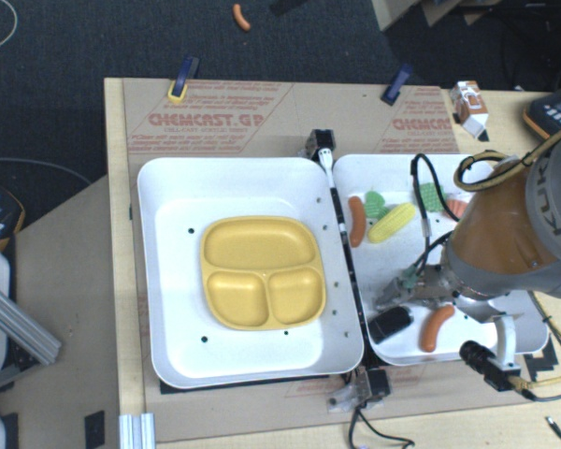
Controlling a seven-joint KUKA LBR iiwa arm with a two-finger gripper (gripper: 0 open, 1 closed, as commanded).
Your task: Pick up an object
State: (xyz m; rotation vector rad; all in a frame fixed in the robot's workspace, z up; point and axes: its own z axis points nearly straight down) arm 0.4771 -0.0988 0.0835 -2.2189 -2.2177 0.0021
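We see the claw low in the right bin, at about seven o'clock of that bin, though we cannot tell how it is set. A toy sausage lies just beside it toward four o'clock. Another sausage and a corn cob rest near twelve o'clock. The left bin holds a yellow divided plate.
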